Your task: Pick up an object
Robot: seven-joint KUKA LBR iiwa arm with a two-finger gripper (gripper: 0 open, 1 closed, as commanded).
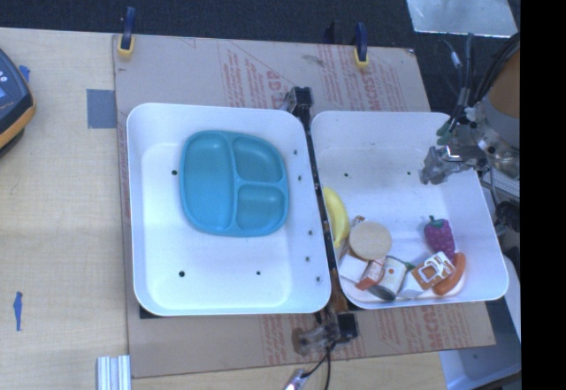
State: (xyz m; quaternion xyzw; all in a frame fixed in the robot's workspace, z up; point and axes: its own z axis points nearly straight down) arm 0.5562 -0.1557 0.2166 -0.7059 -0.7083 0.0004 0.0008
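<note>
The right bin [389, 136] holds several toy foods along its near side: a yellow banana [335, 216], a round tan bun [370, 240], a purple grape bunch [439, 235], an orange carrot [451, 278], small cartons [382, 276] and a white-and-orange pack [432, 271]. My gripper [435, 165] hangs over the bin's far right part, above bare bin floor and away from the foods. Nothing shows between its tips. The left bin [146, 211] holds a blue divided plate [234, 183].
A cardboard sheet [256, 70] lies under both bins, clamped at the back by two clips [126, 33]. A dark device [12, 101] sits at the bench's left edge. Grey tape [101, 108] marks the bench left of the bins.
</note>
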